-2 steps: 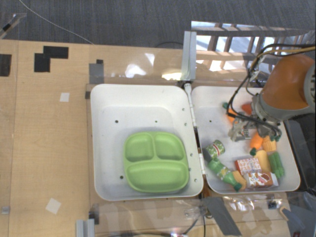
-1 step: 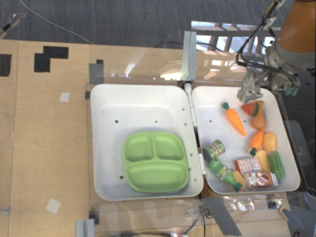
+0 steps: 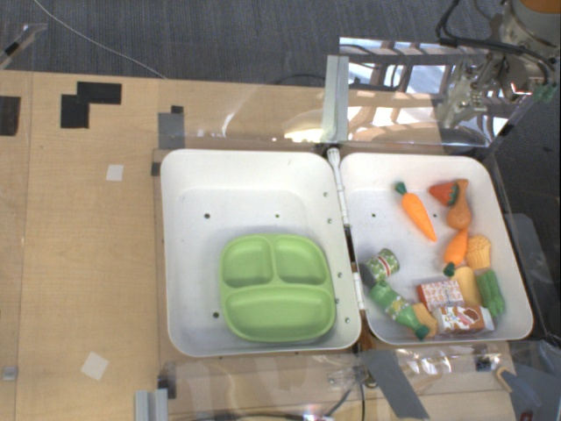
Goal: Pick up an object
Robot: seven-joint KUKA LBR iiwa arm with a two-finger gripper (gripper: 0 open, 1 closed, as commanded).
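Gripper (image 3: 472,95) sits high, above the clear back panel behind the right shallow white bin (image 3: 377,191), past the bin's far rim. You can't tell from this view whether it's spread or closed, and nothing is visible in it. No pick has started, by my read.

Targets are all in the right bin:
- long orange toy carrot (image 3: 419,213) lies alone on bare floor, apart from the rest. Easiest grab.
- red-and-orange toy fruit piece (image 3: 449,191) touches an orange lump just below it.
- small green can (image 3: 382,266) is near the divider wall.
- red-and-white carton (image 3: 449,310) is packed in with green and yellow toy food along the front right corner.

Risks from here:
1. Descending into the front right pile: items touch, so you'll likely pinch 2, or wedge 1 and shove the others up the wall.
2. Carrot is tapered and smooth. Closing along its length or near the tip will probably squirt it out.
3. Green can is close to the divider, so there's a chance of a wall strike.
4. The path down passes the clear panel and the metal frame, so watch clearance.

Left shallow white bin (image 3: 175,235) holds 1 light green 3-compartment plastic plate (image 3: 276,288). It's flat and wide, so a poor pick.
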